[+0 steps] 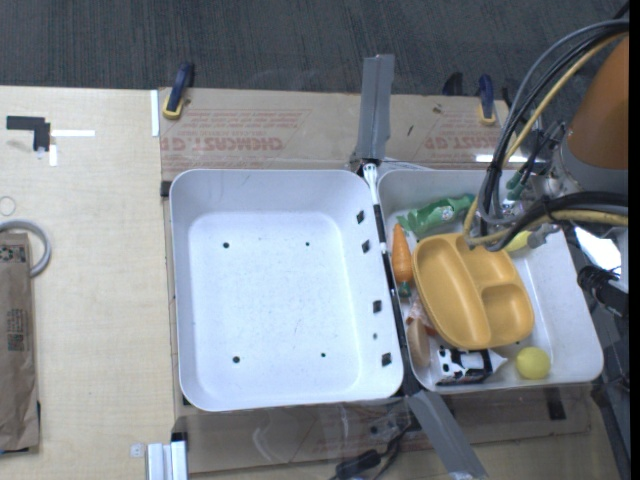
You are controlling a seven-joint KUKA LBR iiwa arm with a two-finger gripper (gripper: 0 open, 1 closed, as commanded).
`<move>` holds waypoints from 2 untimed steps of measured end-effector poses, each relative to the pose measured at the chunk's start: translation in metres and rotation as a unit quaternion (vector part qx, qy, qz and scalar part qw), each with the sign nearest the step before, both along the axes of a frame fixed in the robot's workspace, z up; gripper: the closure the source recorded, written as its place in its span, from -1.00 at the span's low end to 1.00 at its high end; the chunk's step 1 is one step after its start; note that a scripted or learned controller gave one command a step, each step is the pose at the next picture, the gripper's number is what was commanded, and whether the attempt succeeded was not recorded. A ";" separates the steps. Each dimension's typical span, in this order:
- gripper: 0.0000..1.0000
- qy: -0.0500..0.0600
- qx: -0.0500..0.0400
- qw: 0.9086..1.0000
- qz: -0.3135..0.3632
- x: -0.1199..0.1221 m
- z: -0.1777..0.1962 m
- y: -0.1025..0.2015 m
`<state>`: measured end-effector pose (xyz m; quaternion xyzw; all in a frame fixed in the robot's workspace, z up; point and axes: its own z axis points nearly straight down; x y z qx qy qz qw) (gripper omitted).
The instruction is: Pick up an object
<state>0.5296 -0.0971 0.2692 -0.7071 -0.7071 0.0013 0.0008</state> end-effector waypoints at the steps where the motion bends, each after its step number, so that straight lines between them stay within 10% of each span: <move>1: -1.00 0.000 0.000 1.000 0.017 -0.015 -0.085 -0.058; 2: -1.00 -0.005 -0.002 1.000 -0.015 -0.050 -0.165 -0.037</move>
